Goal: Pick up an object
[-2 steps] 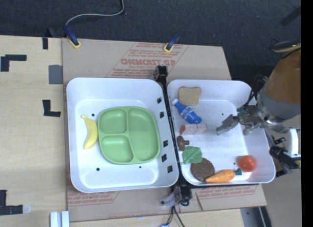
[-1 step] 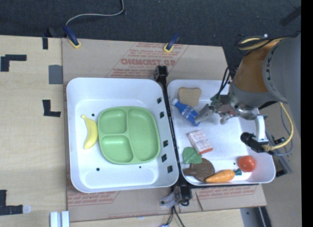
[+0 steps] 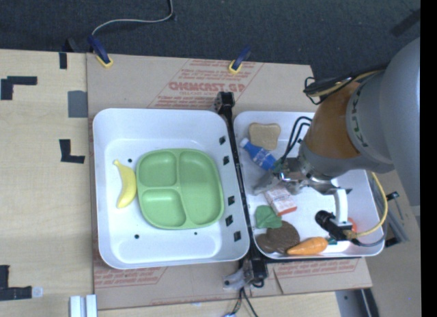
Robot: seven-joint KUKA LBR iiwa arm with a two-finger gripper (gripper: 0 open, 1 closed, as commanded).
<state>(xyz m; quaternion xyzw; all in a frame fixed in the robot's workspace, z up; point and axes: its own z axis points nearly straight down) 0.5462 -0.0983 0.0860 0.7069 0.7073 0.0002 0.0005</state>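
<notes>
Here your gripper hangs low in the right bin, over the red-and-white packet beside the blue bottle; whether it grips anything, you cannot tell. The carrot lies apart, likely an easier target.

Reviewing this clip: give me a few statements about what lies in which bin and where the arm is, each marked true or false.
1. The banana lies in the left bin, beside the green divided plate. True.
2. The carrot lies on the green plate. False: it is in the right bin, near its front edge.
3. The arm is above the right bin. True.
4. The slice of bread is in the left bin. False: it lies at the back of the right bin.
5. The blue bottle lies in the right bin, just in front of the bread. True.
</notes>
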